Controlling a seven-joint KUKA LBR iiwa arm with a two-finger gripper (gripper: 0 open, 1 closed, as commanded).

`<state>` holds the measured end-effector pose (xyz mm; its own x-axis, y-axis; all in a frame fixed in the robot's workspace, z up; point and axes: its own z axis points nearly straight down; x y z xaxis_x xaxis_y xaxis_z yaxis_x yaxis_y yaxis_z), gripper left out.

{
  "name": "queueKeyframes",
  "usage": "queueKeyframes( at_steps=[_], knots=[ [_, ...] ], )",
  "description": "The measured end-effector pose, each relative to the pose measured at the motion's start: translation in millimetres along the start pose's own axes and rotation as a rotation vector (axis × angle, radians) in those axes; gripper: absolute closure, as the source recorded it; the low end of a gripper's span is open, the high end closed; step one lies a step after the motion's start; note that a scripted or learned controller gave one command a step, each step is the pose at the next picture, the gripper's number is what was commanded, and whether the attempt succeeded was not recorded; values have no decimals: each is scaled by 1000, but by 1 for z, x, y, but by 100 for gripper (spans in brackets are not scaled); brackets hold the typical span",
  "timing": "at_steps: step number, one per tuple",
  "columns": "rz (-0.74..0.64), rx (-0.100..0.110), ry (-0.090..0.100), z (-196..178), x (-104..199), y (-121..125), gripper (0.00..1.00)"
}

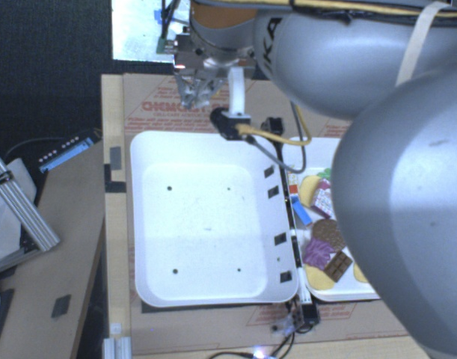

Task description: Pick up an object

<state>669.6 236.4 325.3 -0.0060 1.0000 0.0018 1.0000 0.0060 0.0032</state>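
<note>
Objects [324, 230] for picking are lying in a small heap in the right bin [340, 292], against its left wall, partly hidden by the grey arm [378, 126]. The heap is showing a purple crinkled piece [317, 251], a brown round piece [329, 233], a dark brown chocolate-bar shape [337, 264], yellow rounded pieces [312, 188], a blue strip [302, 214] and a pink-and-white packet [323, 197]; several are touching or overlapping. The left bin [142, 200] is sitting just beside the right one, their walls meeting along a row of dark clips [277, 215].

The gripper [192, 96] is hanging over the cardboard [149, 107] beyond the far edge of the left bin, well apart from the heap. Its claw state: cannot tell, the tip being blurred. Nothing is visibly held. A yellow cable [269, 134] is trailing from a black fitting [227, 122] beside the gripper.
</note>
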Motion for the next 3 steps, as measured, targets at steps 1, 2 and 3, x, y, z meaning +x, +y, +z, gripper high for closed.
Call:
queueKeyframes(
  at_steps=[1,2,3],
  knots=[
    [0,-16,6,-203,-1,-49,100],
    [12,11,-6,-94,-75,-29,100],
    [-5,0,2,-123,4,-50,100]
  ],
)
